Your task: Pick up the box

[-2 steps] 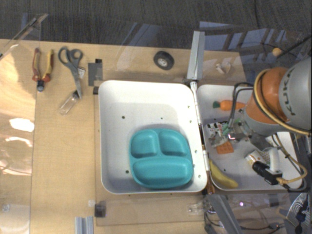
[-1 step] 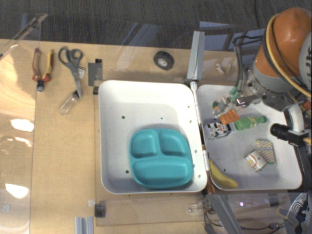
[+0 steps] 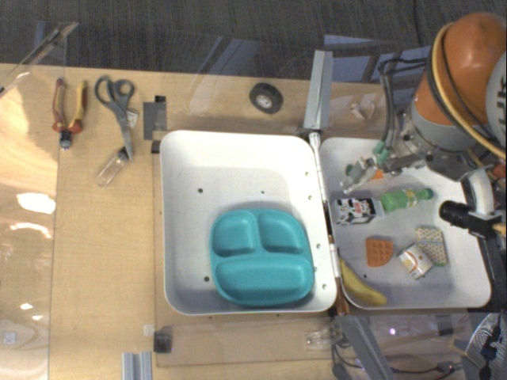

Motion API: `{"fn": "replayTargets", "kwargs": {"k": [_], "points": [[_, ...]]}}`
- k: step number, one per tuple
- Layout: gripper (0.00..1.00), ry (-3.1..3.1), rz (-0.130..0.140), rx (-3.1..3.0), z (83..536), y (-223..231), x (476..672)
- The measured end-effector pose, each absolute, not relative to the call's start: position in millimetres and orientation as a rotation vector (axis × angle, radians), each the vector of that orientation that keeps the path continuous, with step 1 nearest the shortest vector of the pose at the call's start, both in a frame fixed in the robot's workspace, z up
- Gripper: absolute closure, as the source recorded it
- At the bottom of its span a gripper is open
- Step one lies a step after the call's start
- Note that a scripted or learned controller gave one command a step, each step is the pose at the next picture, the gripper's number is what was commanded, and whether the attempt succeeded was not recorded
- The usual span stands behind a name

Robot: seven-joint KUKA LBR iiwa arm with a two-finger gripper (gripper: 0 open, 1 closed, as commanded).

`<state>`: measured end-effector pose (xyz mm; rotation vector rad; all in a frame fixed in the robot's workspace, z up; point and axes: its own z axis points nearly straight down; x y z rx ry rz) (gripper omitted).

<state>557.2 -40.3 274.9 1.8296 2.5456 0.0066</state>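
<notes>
Lying in right bin (image 3: pixel 467 285) | box (image 3: pixel 354 209) | just beside jaws

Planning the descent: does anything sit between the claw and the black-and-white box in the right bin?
Nothing visible does. The claw hangs just beyond the black-and-white box, with bare floor of the right bin between them. The green bottle lies close at the box's right end, beside the path rather than across it.

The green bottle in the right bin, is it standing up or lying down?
Lying down. The green bottle rests lengthwise on the right bin floor, cap pointing right.
</notes>
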Motion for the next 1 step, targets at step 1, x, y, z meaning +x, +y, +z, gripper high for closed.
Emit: {"fn": "replayTargets", "kwargs": {"k": [1], "points": [[0.00,2.407,0.004,2.010,237.6,-74.0,596.0]]}}
